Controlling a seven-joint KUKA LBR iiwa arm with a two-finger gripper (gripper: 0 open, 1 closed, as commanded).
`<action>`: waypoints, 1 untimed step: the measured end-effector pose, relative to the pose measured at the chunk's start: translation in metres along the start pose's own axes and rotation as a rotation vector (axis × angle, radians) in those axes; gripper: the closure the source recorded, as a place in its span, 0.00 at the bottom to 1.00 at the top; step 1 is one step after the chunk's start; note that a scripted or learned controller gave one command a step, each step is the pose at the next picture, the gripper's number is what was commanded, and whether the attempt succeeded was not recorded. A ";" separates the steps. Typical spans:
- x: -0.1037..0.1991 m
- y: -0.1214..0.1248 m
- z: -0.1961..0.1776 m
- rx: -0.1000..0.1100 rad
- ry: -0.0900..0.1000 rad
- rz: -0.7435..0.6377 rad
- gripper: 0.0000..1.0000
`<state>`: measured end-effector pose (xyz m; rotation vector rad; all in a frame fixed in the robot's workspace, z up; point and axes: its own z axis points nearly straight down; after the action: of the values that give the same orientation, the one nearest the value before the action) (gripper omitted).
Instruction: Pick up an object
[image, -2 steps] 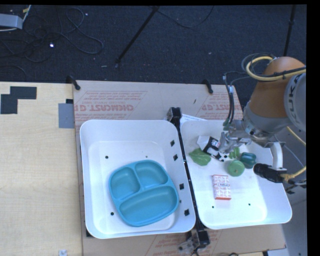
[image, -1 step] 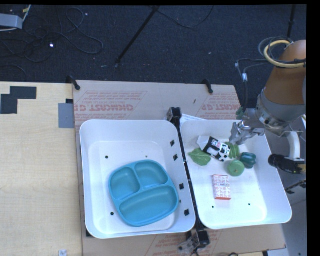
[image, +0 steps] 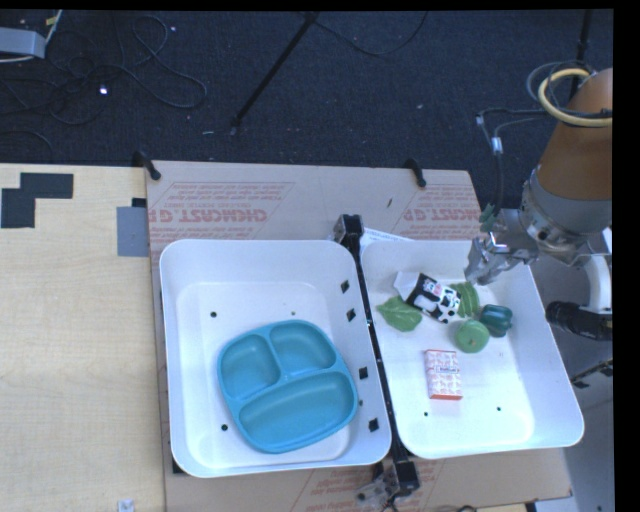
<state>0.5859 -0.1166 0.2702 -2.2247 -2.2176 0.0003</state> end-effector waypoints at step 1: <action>0.060 -0.012 0.005 0.004 0.002 -0.007 1.00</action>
<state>0.5742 -0.0571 0.2655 -2.2138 -2.2229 0.0031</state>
